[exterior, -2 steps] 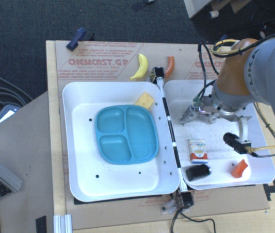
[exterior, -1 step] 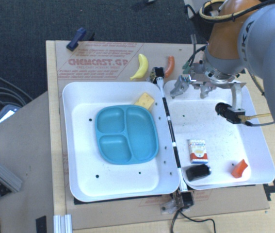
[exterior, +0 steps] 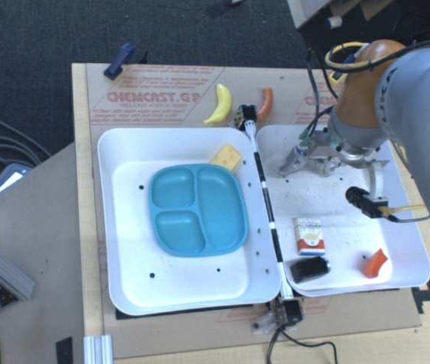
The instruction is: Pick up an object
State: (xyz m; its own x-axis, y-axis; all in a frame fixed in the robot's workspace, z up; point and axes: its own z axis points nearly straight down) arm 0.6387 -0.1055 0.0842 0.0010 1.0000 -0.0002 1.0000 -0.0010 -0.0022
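While gripper (exterior: 306,158) hangs low over right bin (exterior: 404,275), can't tell jaw gap. Small box (exterior: 309,236) lies near bin middle, below gripper; black thing (exterior: 309,269) just past box, orange block (exterior: 375,263) beside. Risk: gripper drops far from box, grabs nothing.

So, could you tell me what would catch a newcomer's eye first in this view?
Probably the blue divided plate, lying in the middle of the left bin with a yellow block at its far edge. Next comes the grey arm with its orange band, reaching over the right bin, where a small carton, a black object and an orange piece lie. A banana rests on the bench behind the bins.
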